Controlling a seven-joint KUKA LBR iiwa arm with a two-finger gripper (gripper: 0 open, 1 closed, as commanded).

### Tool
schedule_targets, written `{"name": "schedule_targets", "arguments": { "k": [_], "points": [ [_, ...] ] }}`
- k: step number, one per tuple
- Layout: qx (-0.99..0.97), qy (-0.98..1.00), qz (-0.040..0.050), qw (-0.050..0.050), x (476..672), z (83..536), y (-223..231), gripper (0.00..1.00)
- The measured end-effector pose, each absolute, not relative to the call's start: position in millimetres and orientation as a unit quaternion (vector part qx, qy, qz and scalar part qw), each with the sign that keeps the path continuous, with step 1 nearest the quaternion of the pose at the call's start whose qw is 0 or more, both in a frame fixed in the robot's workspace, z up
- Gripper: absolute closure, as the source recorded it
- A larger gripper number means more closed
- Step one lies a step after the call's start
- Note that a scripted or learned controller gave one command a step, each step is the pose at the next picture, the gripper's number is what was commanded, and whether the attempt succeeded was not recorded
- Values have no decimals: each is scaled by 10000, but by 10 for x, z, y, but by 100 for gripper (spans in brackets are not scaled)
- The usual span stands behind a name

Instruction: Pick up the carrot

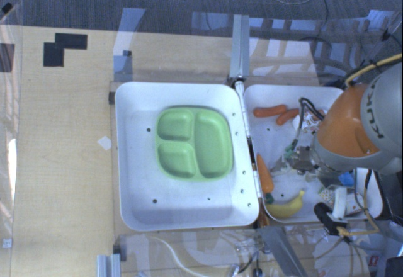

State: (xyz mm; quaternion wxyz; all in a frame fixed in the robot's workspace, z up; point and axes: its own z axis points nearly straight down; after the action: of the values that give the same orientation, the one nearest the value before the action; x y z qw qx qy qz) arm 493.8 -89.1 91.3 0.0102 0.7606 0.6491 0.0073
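The carrot point(264, 175) lies in the right bin point(269, 96), hard against that bin's left wall, beside the divider between the two bins; its long axis runs nearly up and down the picture, tilted a little, with the thinner tip toward the top and slightly left and the thicker end toward the bottom and slightly right; nothing covers it and no part of the arm touches it. Just below its thick end a banana point(286, 206) curves along the bin's lower left corner, near but apart from the carrot as far as the view shows. Two orange-red sausages point(277, 112) lie near the top of the same bin, well apart from the carrot. The arm point(352, 128) hangs over the right half of this bin, its orange band large in the view; the gripper point(296, 159) sits to the right of the carrot, near it but not over it, amid dark metal parts and cables. The left bin point(126, 162) holds a green divided plate point(192, 143) with three compartments, lying flat near the bin's middle.
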Motion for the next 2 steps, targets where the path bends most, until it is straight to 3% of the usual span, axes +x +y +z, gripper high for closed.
{"name": "schedule_targets", "arguments": {
  "k": [2],
  "points": [
    [7446,6674,69,110,4938,915,-893,0]
  ]
}}
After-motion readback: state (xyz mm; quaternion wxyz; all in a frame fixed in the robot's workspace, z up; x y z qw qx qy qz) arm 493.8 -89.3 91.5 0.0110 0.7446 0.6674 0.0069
